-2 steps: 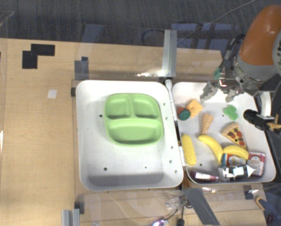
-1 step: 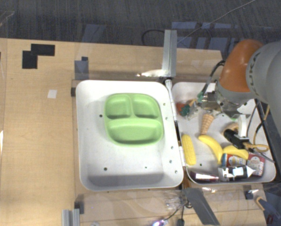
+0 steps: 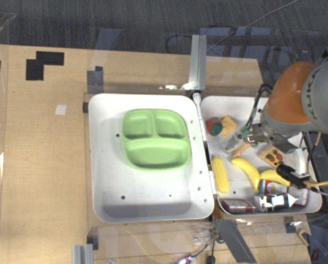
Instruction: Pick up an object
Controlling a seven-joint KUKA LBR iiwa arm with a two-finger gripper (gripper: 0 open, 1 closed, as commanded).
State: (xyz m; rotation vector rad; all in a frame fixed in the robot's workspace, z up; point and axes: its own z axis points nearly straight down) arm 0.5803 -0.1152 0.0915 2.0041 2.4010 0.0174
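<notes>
Arm: you see the grey arm [image 3: 317, 95] with its orange band reaching in from the right, over the right bin [image 3: 207, 106].
Gripper: the gripper [image 3: 245, 138] is low in the upper middle of that bin; you cannot tell how it is set, since the tip is small and lost among the clutter.
Candidate things: a banana [image 3: 248, 170] lies just below the gripper, a corn cob [image 3: 221, 175] sits by the bin's left wall, and a red and yellow toy [image 3: 221, 126] rests to the gripper's left.
Other clutter: a bottle [image 3: 279, 201] and more small items crowd the bin's lower right; too small to name.
Left bin: the left bin [image 3: 106, 164] carries a green divided plate [image 3: 154, 138], well apart from the gripper.
Worktop: the wooden worktop [image 3: 37, 164] lies around both bins.
Progress: you should judge the pick as not yet done; nothing looks lifted, and everything seems to lie on the bin floor.
Left to do: close on one thing and raise it clear.
</notes>
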